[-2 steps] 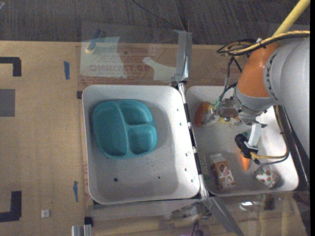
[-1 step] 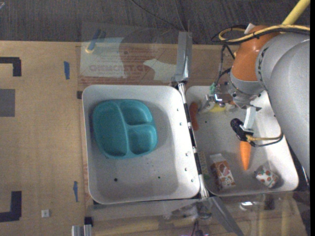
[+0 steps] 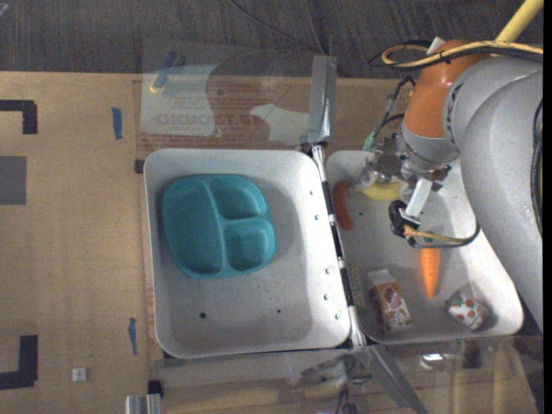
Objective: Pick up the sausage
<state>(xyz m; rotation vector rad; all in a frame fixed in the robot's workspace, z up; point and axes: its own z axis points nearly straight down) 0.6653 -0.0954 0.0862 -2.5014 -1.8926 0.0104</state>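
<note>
The sausage lies along the left wall of the right bin, a short reddish-orange link running near to far. To take it cleanly, I judge I should come down across its width, clear of that wall. My claw hovers just right of it, above something yellow; whether it is clenched I cannot tell.

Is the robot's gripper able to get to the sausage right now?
Probably yes. The sausage lies bare by the right bin's left wall, nothing on top of it. The gripper hovers just to its right; that wall may crowd the grip.
</note>
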